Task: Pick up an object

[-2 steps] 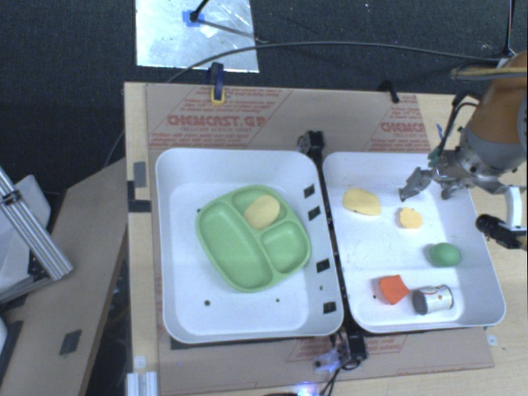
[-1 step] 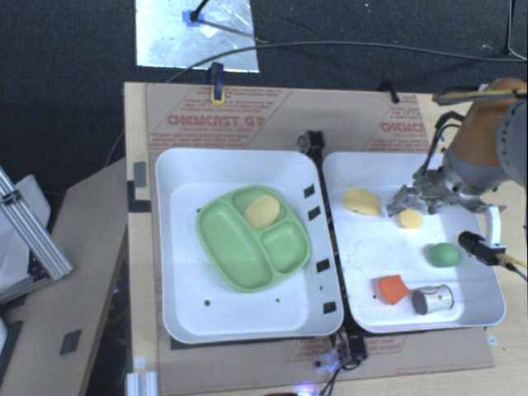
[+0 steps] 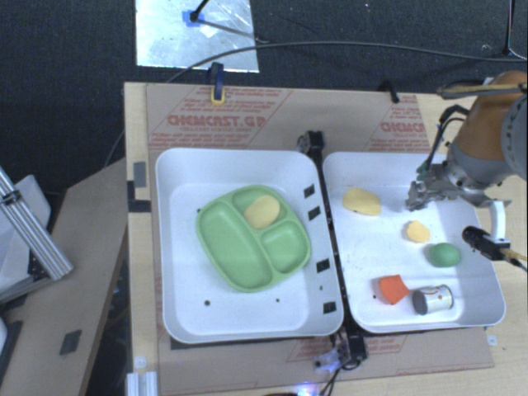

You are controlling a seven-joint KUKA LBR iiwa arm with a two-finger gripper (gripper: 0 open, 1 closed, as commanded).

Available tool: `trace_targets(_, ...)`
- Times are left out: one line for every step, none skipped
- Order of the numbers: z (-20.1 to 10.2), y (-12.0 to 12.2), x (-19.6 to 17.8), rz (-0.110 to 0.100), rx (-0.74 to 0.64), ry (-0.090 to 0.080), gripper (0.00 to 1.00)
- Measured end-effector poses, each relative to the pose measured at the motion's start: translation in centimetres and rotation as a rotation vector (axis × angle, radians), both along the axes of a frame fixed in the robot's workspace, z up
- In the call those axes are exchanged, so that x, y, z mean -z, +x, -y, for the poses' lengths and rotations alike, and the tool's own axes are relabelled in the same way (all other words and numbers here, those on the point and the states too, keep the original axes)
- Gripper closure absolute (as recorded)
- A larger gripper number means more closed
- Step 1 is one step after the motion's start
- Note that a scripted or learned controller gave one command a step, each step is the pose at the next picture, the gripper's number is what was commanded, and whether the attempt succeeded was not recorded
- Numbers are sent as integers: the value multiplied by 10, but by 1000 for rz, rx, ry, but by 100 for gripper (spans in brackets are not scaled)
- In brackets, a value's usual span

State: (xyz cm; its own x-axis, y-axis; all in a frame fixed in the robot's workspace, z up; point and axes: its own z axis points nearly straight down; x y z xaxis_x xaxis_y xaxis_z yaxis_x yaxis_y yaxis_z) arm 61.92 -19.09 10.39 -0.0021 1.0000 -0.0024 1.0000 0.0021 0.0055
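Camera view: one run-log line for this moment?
gripper: over right bin, nothing seen held | nearest: small yellow piece | left bin: green tray with yellow item

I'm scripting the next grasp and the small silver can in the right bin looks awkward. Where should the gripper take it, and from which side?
The silver can lies on its side, dark end toward the orange block, which sits very close. Probably best to come straight down and close across the middle of its round body, fingers on the far and near sides, keeping clear of the block and the right bin's near wall.
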Motion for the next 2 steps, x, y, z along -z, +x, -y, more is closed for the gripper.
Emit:
trace_targets(5, 8, -48, 2, -2, 0, 100)
trace_targets(-4, 12, -107, 3, -4, 0, 100)
